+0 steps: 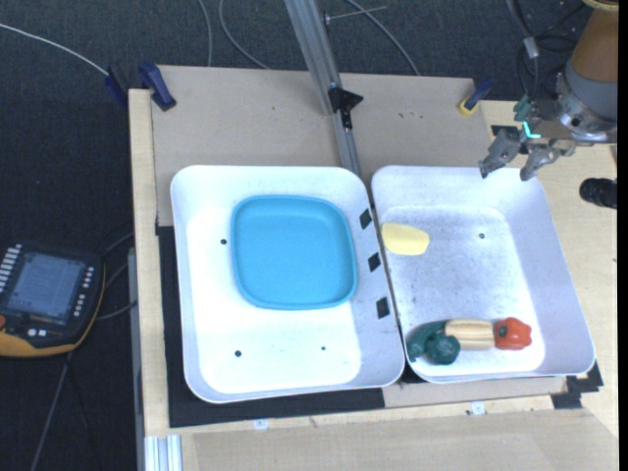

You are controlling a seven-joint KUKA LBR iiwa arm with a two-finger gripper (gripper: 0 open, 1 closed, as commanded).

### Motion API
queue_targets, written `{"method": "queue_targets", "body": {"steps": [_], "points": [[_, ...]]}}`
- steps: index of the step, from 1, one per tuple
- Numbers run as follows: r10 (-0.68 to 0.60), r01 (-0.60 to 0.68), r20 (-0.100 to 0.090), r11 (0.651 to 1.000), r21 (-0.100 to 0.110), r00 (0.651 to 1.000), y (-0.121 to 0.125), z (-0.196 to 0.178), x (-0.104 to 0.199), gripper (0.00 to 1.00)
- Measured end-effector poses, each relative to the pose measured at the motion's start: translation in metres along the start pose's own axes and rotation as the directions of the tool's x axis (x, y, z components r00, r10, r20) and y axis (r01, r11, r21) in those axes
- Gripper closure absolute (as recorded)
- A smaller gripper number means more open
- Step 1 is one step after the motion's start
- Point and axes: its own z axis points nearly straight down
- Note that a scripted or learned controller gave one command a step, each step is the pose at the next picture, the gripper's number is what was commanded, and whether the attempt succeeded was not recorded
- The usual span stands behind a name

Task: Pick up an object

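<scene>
I see the gripper [512,161] at the upper right of the frame, above the far rim of the right bin [549,226], its fingers spread apart and holding nothing. Lower in that bin, a yellow piece [404,239] lies by the left wall, and along the bottom edge a green object [434,345], a tan roll [470,334] and a red object [512,334] sit in a row. The left bin [201,292] holds a blue tray [293,251].

The tabletop [255,116] below me is pale wood, bare along its far edge and its near edge. Two shallow white bins sit directly on it, side by side and touching at the middle — the left bin [201,361] toward the left edge, the right bin [564,292] reaching almost to the right edge. A black mat [177,410] shows under the left bin's near-left corner. Clamps grip the far edge — blue [157,86] at the left corner, another [476,94] toward the right.
</scene>
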Motion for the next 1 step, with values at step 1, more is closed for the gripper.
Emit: {"method": "queue_targets", "body": {"steps": [1], "points": [[0.000,0.000,0.000,1.000,0.000,1.000,0.0000,0.0001,0.0000,0.00]]}}
